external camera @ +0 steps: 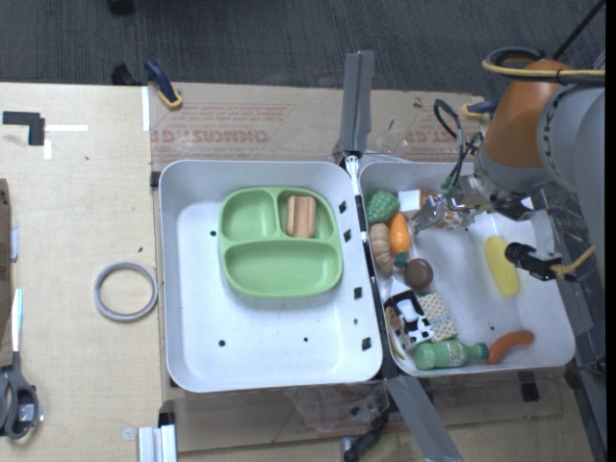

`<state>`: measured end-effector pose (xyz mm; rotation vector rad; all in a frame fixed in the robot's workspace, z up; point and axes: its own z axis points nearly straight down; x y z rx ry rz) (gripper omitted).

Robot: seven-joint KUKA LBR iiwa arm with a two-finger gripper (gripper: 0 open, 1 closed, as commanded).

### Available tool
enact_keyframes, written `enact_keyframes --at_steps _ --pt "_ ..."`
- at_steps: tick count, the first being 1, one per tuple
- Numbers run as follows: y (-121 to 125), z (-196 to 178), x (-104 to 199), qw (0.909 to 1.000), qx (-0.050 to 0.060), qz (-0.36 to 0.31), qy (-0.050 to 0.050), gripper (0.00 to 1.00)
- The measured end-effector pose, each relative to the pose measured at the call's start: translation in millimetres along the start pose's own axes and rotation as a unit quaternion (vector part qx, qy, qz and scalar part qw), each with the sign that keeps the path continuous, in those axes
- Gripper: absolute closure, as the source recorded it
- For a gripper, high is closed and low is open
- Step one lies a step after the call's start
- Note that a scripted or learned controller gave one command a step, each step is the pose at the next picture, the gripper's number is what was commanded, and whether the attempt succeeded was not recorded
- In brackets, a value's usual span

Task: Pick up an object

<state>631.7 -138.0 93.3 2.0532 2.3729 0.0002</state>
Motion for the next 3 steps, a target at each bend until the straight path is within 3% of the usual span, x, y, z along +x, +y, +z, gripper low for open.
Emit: enact_keyframes --at_steps 1,2,3 --pt "-1.0 -8.1 -1.0 1.0 0.002 0.0 -0.001 1.0" --pt "-0.3 -8.7 -0.8 1.0 0.001 -0.001 -0.001 0.0" --pt "-11.4 -25.0 -74.5 1.0 0.0 0.0 0.0 0.0"
